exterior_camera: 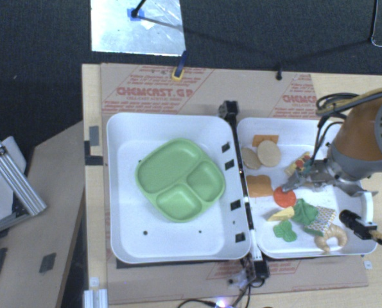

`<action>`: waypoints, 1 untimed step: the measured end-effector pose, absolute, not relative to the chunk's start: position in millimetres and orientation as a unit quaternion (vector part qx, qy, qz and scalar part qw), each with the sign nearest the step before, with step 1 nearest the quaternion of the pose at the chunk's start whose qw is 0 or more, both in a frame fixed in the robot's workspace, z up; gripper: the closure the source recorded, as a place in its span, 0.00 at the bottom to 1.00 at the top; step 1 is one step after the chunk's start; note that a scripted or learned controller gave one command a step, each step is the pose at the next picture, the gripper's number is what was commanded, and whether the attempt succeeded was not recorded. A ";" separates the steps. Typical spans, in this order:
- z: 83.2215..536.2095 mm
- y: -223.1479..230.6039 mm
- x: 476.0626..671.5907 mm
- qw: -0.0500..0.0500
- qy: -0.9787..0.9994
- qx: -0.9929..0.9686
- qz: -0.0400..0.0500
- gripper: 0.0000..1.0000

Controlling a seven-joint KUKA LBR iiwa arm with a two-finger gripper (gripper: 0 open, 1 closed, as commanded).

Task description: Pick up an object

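Note:
My gripper reaches in from the right over the right bin. Its tip hangs just above a red tomato slice, close to an orange bread slice. Around them lie a round beige cookie, a tan round piece, an orange cracker, a yellow cheese wedge, green lettuce, a small green piece and a croissant. A small colourful item sits behind the wrist.
The left bin holds a green divided plate. A black-clipped divider separates the two bins. The grey arm with its orange band covers the right bin's right side.

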State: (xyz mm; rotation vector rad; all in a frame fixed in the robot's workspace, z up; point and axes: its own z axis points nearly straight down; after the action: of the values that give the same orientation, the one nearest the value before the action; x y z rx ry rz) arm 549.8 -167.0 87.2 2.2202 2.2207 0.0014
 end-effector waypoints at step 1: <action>94.9 -166.4 551.6 0.002 0.707 0.707 0.002 1.00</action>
State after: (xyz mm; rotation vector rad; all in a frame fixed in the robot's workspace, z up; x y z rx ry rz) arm 551.6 -166.4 94.9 2.2182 2.2192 0.0071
